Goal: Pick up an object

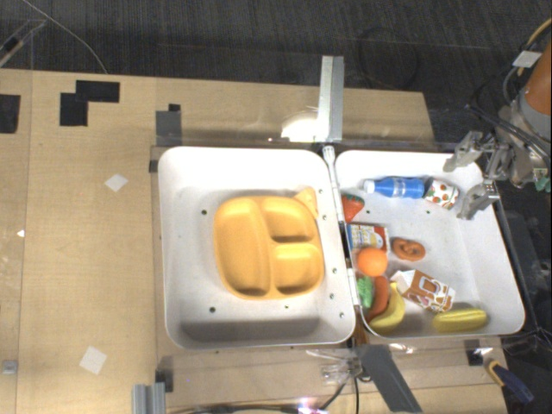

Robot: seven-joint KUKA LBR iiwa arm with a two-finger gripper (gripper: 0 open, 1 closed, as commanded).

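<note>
My gripper (470, 178) hangs over the far right corner of the right bin (483, 248), its two fingers spread apart with nothing between them. Just left of it lies a blue bottle (397, 187) with a white cap, and a small white and red packet (442, 196) sits close to the lower finger. Further down the bin are a brown donut-like piece (408, 248), an orange (373, 261), a red and white carton (424, 291), a banana (391, 310) and a yellow oblong item (459, 319).
The left bin (185, 231) holds a yellow compartment tray (267, 246). A red item (352, 206), a printed box (366, 235) and a green piece (366, 291) crowd the right bin's left wall. A metal post (332, 97) stands behind the bins.
</note>
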